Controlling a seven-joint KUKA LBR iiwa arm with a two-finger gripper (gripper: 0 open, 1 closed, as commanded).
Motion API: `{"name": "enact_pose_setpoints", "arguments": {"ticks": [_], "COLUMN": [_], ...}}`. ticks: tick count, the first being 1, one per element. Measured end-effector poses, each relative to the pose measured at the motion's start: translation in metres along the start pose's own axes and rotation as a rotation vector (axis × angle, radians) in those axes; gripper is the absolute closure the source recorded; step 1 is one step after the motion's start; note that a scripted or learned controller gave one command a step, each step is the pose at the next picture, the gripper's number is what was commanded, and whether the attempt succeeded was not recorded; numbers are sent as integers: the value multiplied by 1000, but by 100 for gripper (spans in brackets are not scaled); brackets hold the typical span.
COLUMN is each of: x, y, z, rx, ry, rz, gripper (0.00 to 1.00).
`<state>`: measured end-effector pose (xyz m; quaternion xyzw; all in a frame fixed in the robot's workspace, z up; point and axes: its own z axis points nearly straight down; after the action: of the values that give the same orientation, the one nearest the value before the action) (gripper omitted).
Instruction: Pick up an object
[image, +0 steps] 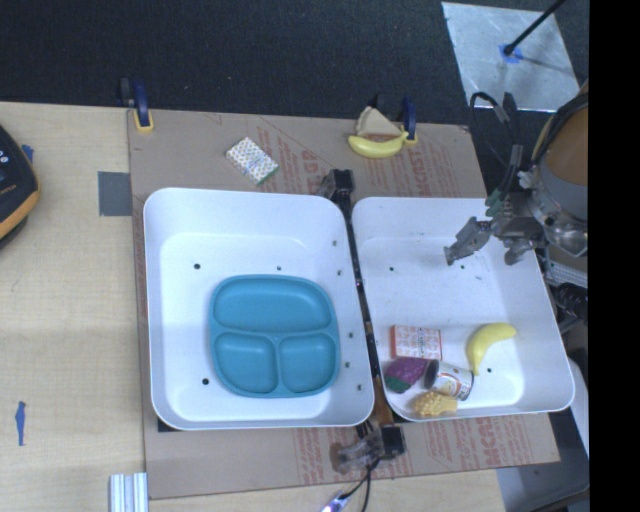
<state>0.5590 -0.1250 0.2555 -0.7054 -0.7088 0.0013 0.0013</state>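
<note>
My gripper (490, 250) hangs over the far right part of the right bin (420, 230), fingers spread open with nothing between them. Well in front of it, along the bin's near side, lies a cluster of objects: a yellow banana (489, 344), a red and white box (416, 342), a purple piece (403, 373), a small can (453, 384) and a yellow knobbly piece (431, 404). None of them touches the gripper.
The left bin (170, 230) holds a blue divided plate (272, 335). Beyond the bins on the bench lie a second banana (376, 146) beside a sandwich slice (378, 121), and a small patterned packet (251, 159). A black device (12, 185) sits at the left edge.
</note>
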Motion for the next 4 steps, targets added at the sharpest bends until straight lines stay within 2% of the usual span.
{"name": "enact_pose_setpoints", "arguments": {"ticks": [1, 2, 3, 4], "x": [-53, -46, 7, -88], "y": [-35, 60, -75, -42], "z": [157, 163, 165, 65], "rx": [1, -2, 2, -3], "ry": [0, 0, 1, -2], "rz": [0, 1, 0, 2], "gripper": [0, 0, 0, 0]}}
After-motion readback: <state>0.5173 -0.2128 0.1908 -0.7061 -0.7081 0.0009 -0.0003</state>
